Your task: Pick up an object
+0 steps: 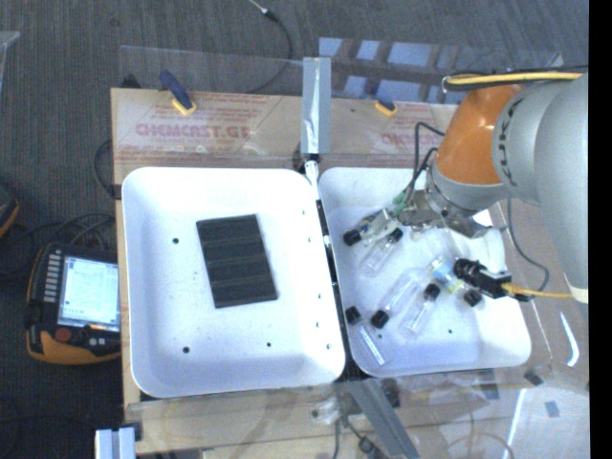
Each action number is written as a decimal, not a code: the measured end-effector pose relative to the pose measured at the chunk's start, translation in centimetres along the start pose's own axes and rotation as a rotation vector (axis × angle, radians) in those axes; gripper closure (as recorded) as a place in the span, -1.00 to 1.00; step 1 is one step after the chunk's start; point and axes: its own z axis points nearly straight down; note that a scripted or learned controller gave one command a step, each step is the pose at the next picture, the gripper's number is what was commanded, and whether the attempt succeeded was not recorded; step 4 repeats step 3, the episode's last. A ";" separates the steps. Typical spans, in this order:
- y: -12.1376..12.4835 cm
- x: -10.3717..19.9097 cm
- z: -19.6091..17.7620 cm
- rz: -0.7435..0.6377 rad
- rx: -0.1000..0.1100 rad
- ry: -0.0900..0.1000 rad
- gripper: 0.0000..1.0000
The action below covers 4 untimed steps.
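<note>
Just left of the claw (409, 210), clear black-capped vials (381, 237) are seen scattered in the right bin (497, 347). Whether the claw is open or holding anything cannot be told. Crowded, slick tubes may be nudged aside and missed.

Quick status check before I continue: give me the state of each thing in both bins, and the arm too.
Left bin: holds one item.
Black ribbed pad: lying flat, slightly rotated, near the left bin's middle.
Right bin: holds several small items.
Clear vials with black caps: lying on their sides, scattered.
Arm: reaching over the right bin's upper part.
Gripper: low over the vials; grip unclear.
</note>
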 end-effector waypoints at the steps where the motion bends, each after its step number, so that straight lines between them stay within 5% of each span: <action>1: 0.8 1.8 1.9 -0.035 0.005 -0.004 -1.00; 2: 1.0 1.9 0.8 -0.035 0.000 -0.003 1.00; 3: 5.1 4.5 -10.6 0.044 0.015 -0.002 1.00; 4: 5.1 4.5 -10.6 0.044 0.015 -0.002 1.00</action>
